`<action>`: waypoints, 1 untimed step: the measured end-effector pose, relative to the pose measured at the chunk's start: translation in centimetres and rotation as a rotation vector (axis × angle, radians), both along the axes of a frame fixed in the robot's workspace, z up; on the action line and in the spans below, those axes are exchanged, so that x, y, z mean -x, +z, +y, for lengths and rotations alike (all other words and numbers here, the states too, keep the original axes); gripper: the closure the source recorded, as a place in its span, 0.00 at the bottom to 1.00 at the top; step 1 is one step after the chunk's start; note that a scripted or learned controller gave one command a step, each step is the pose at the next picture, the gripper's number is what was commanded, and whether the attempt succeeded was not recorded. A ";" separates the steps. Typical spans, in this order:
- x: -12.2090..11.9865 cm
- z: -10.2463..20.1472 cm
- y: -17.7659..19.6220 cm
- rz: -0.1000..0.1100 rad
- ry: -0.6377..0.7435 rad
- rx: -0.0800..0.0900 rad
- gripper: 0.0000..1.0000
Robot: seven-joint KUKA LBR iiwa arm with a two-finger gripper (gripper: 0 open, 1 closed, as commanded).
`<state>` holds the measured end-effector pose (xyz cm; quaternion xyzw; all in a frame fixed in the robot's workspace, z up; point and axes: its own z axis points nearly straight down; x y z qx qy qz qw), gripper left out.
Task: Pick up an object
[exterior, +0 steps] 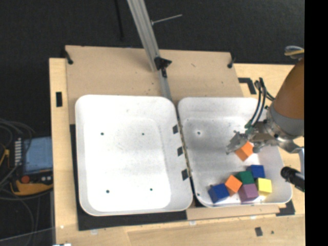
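Note:
My gripper [242, 145] reaches in from the right over the right bin [205, 117], below the arm's orange band [293, 94]. A small orange block [245, 150] sits between its fingertips, and the fingers are closed on it. The block is in the bin's right half, above the pile of other blocks. Near the bin's front right corner lie a blue block [219, 192], another orange block [233, 183], a green block [246, 177], a second blue block [257, 171], a purple block [248, 192] and a yellow block [264, 185].
The left bin [125, 152] is beside the right one, joined by a hinged divider [180, 147]. A slanted metal pole [146, 29] rises behind the bins. A blue device with cables [36, 158] lies off the bench at the left.

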<state>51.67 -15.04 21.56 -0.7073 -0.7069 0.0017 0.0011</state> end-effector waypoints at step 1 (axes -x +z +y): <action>0.5 0.2 -6.2 0.001 -0.001 0.000 0.00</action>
